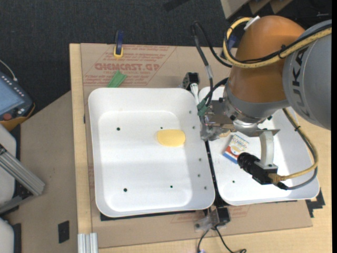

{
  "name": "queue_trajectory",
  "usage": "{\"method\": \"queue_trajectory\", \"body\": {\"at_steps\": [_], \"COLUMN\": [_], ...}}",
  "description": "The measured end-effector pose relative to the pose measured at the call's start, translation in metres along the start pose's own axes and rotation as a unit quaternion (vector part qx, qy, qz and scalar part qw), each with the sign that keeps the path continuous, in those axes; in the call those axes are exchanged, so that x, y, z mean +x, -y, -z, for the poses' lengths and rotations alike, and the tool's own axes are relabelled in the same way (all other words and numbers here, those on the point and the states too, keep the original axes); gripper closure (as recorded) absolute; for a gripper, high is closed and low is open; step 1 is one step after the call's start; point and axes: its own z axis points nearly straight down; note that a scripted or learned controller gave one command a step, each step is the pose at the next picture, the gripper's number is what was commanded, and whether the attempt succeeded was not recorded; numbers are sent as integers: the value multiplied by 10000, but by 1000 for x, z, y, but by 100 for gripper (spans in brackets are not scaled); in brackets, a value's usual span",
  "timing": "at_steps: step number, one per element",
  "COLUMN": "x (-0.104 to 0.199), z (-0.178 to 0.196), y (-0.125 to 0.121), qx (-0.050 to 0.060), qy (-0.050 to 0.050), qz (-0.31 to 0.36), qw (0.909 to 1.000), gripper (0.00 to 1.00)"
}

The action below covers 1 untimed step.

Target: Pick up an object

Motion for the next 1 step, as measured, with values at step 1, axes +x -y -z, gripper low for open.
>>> {"method": "queue_trajectory", "body": {"at_steps": [1], "x": [25], "z": [16], "y": [-14], "qx": [-65], "qy": [-10], "qz": [33], "qw": [10000], "gripper": [100]}}
